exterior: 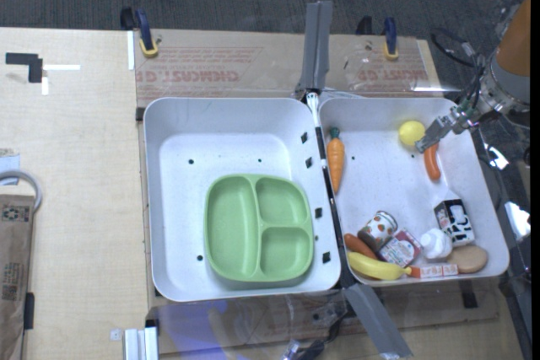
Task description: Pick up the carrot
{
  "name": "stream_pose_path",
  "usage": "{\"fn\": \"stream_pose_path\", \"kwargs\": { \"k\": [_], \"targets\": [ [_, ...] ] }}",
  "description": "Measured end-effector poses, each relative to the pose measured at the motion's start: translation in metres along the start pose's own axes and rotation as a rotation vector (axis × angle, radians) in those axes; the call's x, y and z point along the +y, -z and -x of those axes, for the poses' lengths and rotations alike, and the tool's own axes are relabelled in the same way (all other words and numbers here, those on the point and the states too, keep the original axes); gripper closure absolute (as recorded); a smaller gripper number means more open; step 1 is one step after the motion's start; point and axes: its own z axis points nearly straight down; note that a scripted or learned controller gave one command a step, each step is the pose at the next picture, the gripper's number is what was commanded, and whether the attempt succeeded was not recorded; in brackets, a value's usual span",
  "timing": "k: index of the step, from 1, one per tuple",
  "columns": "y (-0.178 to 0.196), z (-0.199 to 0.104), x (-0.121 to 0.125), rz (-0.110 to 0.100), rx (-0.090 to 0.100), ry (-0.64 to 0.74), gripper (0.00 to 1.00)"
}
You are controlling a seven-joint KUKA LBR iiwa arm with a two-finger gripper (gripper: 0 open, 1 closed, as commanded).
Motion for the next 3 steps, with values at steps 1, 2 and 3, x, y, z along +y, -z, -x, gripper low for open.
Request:
{"fn": "stream_pose_path", "kwargs": {
  "k": [1, 2, 3],
  "targets": [
    [-0.104, -0.055, -0.049, 0.0, 0.001, 0.027, 0.0],
    [0.005, -0.08, -0.003, 0.0, 0.0, -0.326, 0.0],
    [0.049, 0.001, 0.0, 0.001, -0.002, -0.106, 0.0]
  ]
}}
